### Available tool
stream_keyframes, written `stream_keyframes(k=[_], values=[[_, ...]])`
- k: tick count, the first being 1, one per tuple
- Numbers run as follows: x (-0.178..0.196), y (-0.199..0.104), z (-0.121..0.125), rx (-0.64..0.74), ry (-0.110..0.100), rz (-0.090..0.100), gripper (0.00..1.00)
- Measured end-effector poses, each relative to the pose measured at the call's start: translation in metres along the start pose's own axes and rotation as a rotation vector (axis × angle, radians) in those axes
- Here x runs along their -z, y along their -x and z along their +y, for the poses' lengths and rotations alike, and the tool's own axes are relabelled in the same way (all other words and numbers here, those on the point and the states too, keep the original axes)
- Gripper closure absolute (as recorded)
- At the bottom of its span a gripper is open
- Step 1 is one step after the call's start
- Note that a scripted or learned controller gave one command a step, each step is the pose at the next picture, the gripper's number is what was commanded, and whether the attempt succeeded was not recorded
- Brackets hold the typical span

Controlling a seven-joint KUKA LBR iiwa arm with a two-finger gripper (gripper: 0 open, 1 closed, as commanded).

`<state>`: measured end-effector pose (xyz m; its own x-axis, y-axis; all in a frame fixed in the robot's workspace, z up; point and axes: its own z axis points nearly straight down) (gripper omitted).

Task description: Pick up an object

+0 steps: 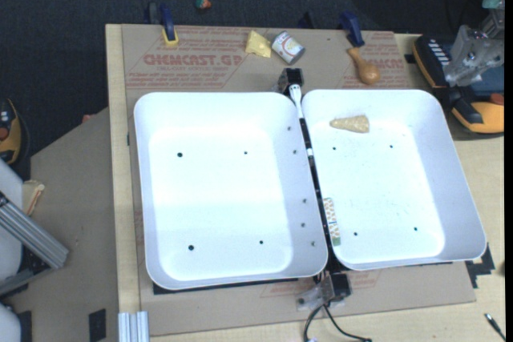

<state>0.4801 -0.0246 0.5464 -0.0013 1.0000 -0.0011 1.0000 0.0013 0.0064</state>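
Observation:
A tan, lumpy object (350, 123) lies in the right bin (449, 172), near its far edge. The left bin (152, 172) is bare white with a few dark dots on its floor. At the right edge of the camera view, part of the arm's metal hardware (477, 56) sits beyond the right bin's far corner, well apart from the tan object.
On the cardboard behind the bins lie a yellow wedge (258, 45), a small white and grey block (288, 48) and a brown pear-shaped piece (365, 69). Blue clamps (167, 24) hold the board. A black brush-like tool (292, 81) sits at the seam between the bins.

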Motion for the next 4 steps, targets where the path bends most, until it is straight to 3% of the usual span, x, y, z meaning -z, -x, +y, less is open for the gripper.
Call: stream_keyframes(k=[1,2,3,4], values=[[-0.001,0.000,0.000,0.000,-0.001,0.000,0.00],[0.011,0.000,0.001,0.001,0.004,-0.001,1.00],[0.021,-0.001,0.001,0.001,0.008,-0.001,1.00],[0.021,-0.001,0.001,0.001,0.007,-0.001,0.00]])
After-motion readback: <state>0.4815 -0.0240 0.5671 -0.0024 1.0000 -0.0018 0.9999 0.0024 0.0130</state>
